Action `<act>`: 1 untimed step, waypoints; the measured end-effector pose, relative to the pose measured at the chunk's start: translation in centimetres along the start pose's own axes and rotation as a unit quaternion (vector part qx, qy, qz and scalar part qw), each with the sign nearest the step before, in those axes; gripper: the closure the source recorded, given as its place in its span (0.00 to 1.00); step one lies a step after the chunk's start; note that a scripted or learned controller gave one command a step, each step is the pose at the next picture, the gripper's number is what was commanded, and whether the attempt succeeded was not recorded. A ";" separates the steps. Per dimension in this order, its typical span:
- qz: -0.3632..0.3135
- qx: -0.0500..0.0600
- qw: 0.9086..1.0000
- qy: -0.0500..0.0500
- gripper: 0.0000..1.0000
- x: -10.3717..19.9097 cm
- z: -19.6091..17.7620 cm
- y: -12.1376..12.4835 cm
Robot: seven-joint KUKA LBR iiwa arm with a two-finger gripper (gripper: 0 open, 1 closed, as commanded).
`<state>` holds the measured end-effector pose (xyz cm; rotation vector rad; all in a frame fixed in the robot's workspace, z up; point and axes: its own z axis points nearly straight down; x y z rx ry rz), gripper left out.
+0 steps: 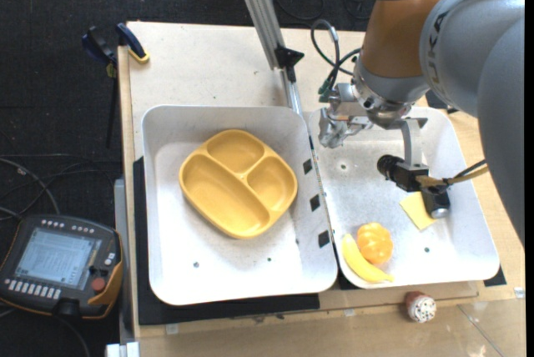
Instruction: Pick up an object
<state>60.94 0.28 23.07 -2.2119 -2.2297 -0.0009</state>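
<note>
Near right bin's front edge — banana (364, 265), long axis left-right.

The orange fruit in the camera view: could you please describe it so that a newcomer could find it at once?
Start at the right-hand white bin, the one the arm reaches over. Look along its near edge toward the divider between the bins: the orange fruit sits there, resting against a yellow banana. It is round and orange, unlike the curved banana or the flat pale yellow piece farther right.
</note>
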 end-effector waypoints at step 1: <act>0.000 -0.001 1.000 0.000 1.00 4.8 0.3 0.6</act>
